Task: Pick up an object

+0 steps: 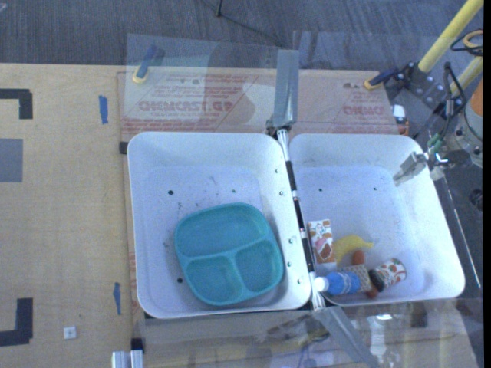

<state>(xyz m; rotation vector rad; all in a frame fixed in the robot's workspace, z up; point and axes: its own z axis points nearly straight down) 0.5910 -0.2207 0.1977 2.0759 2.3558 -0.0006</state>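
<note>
Hovering at right bin's [453, 236] far right rim, end effector [412, 169], finger state unclear; bottle [343, 284] well apart.

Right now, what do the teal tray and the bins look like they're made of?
The teal tray looks like molded plastic, matte: one even color, rounded corners, three pressed-in compartments. The left bin and the right bin look like thin formed white plastic, slightly glossy, with soft rounded walls and dark scuffs and specks on the floor. Could be coated material; the look alone doesn't settle it.
</note>
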